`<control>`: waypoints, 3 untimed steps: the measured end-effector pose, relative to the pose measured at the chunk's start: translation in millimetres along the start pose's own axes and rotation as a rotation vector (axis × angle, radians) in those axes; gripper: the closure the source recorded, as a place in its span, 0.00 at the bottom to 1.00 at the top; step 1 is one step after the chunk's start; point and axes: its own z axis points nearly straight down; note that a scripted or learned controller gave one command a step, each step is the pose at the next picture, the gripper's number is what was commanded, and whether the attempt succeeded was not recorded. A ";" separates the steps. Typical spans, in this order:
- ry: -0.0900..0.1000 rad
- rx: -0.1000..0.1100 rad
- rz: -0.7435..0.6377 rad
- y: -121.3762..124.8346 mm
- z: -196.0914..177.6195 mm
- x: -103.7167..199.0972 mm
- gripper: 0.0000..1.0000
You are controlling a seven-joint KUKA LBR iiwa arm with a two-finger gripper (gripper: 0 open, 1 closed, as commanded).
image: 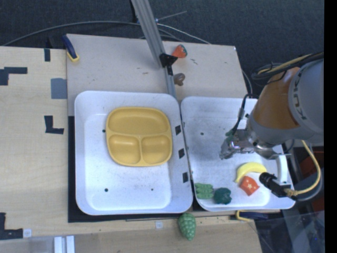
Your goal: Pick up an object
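Gripper (pixel 229 151) posture is what can be read first: it is held low over the floor of the right bin (pixel 210 105), pointing down at bare white surface, and nothing is seen caught in it. Whether it is released or clenched cannot be told from this slanted view, since its tip is small and blurred against the bin. The candidate objects are gathered toward the near edge of that bin. A yellow banana (pixel 250 168) lies just beside the gripper, on the side toward the arm's base and a little nearer the camera. A small red block (pixel 249 185) is found just past the banana, close enough that the two may be touching. A dark green toy (pixel 222 195) sits further toward the near rim, with a lighter green toy (pixel 204 190) touching or almost touching it on the side away from the arm. A yellow divided plate (pixel 139 136) rests in the left bin (pixel 84 141), well apart from the gripper. A bumpy green object (pixel 186 225) lies outside both bins on the bench, and is not judged a likely target. The step in hand is judged to be the approach, with no object yet secured and the pick still to be made. For the next move, a short shift toward the banana would be called for, with the gripper centred over its curved body before it is closed. Care would be needed so that the red block is not nudged or clipped alongside.
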 end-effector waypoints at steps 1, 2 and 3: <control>-0.001 -0.001 0.001 2.2 -45.4 -7.7 1.00; -0.001 -0.004 -0.001 3.4 -108.9 -8.1 1.00; -0.001 -0.001 -0.001 4.2 -141.4 -7.9 1.00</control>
